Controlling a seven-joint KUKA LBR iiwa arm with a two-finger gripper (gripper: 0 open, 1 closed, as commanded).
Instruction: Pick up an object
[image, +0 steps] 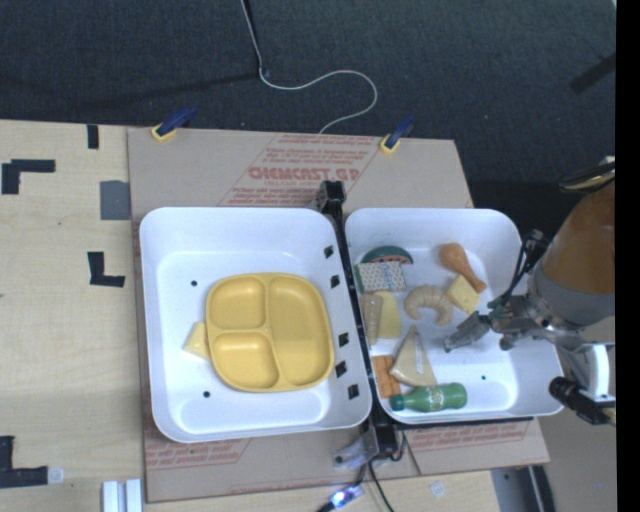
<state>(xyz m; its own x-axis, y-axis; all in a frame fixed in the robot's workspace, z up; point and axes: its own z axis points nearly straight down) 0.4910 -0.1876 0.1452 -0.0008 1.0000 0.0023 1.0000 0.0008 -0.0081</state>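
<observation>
Fingers low in right bin, spread unclear, beside pale curved croissant, yellow cheese block

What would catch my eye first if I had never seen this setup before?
Probably the big yellow divided plate lying in the left bin. Next, the cluster of toy food in the right bin, including a green bottle near its front edge. The claw hangs over that bin, reaching from the right.
</observation>
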